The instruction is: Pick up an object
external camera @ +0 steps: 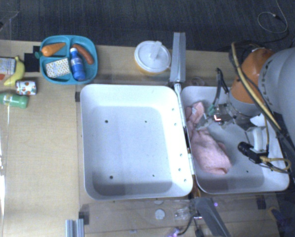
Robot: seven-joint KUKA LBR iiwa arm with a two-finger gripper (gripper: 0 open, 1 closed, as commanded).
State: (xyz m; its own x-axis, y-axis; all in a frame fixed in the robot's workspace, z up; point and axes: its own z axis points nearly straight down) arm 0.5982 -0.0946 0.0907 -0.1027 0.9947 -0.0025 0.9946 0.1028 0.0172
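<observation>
A pink soft cloth-like object (208, 149) lies in the right white bin (246, 179), stretching from the bin's upper left corner down toward its middle. My gripper (210, 120) hangs low over the upper part of this pink object, at or just above its surface. The grey arm with its orange band (251, 65) comes in from the right and covers the bin's upper right part. Where the gripper meets the pink object is too dark and small to make out.
The left white bin (132, 142) sits beside the right one, with a metal divider (177, 58) behind them. On the bench behind are a white lidded cup (152, 57), a blue tray of toy food (68, 59), and small toys (12, 83) at the far left.
</observation>
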